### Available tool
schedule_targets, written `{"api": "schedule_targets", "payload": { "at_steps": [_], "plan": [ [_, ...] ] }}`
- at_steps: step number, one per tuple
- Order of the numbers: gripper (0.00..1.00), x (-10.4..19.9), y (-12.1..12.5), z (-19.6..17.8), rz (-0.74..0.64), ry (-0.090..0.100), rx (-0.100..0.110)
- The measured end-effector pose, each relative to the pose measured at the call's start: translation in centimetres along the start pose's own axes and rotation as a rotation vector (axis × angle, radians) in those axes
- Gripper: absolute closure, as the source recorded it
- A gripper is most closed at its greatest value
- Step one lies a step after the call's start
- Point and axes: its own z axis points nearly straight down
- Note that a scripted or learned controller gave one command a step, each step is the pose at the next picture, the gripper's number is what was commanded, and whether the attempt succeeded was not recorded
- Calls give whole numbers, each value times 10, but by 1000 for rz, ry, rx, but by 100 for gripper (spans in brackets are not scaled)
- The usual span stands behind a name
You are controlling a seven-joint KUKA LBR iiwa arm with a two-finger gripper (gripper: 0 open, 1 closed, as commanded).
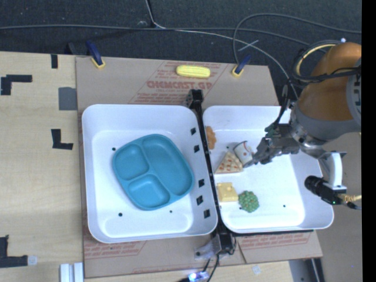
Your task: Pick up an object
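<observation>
My gripper (249, 158) reaches into the right bin (294, 213) from the right, its tip low beside a small grey-white object (241, 151). A pizza-slice toy (228, 164) lies just left of the tip. Below it sit a yellow cheese block (226, 192) and a green broccoli toy (248, 201). An orange-brown piece (209, 137) rests against the bin's left wall. Nothing is visibly held between the fingers.
The left bin (97, 175) holds a blue divided plate (153, 171). A yellow toy (192, 71) lies on the cardboard behind the bins. Cables run across the dark back area. A black divider joins the two bins.
</observation>
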Motion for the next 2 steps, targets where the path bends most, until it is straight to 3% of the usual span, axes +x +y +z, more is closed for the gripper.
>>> {"api": "schedule_targets", "payload": {
  "at_steps": [2],
  "plan": [
    [100, 112, -11, 6, -3, 2, 0]
  ]
}}
